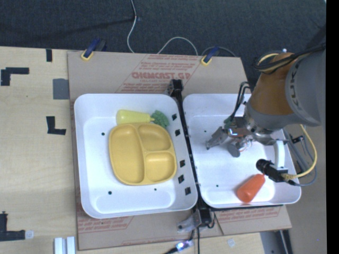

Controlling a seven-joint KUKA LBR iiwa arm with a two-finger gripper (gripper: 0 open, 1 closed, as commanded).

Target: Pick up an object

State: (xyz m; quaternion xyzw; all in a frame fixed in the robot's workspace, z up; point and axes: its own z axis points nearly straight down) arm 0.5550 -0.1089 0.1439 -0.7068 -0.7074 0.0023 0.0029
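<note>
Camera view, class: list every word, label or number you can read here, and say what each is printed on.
"CHEMCAST GP", in red, partly blurred, on the brown cardboard sheet behind the two white bins.
Smaller red print beneath that line and along the cardboard's front edge: too blurred to read.
Nothing readable on the yellow plate.

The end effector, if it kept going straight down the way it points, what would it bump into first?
Probably just the bare white floor of the right bin. The end effector hangs over a clear patch there, though depth is hard to judge. The orange carrot-shaped toy lies apart, nearer the bin's front corner.
</note>
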